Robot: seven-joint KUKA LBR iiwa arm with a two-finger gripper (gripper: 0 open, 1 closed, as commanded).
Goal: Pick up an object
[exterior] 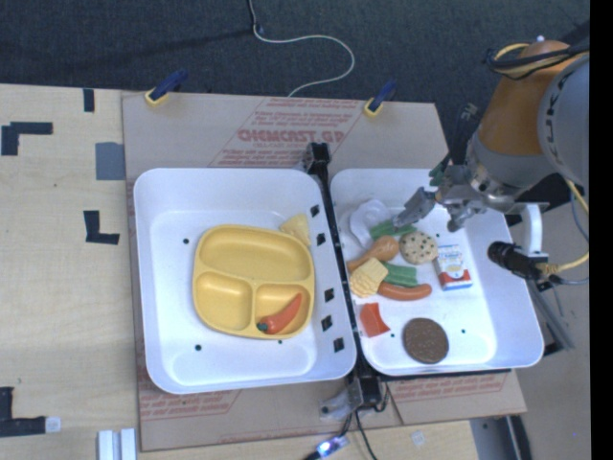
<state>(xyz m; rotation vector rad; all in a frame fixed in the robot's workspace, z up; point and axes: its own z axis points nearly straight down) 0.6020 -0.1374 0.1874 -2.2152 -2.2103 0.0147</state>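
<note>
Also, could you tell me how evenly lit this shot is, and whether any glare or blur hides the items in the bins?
In the camera view the light is soft and even; the white bins show faint shadows along their walls but no harsh glare. The yellow tray, cookie and brown disc read clearly; the gripper looks slightly soft.

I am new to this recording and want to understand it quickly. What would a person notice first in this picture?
The eye goes first to the yellow divided tray in the left bin, with a red chili pepper in its lower compartment. Next comes the cluster of toy food in the right bin, such as a cookie and a brown patty. The claw hangs over that bin's upper part.
</note>
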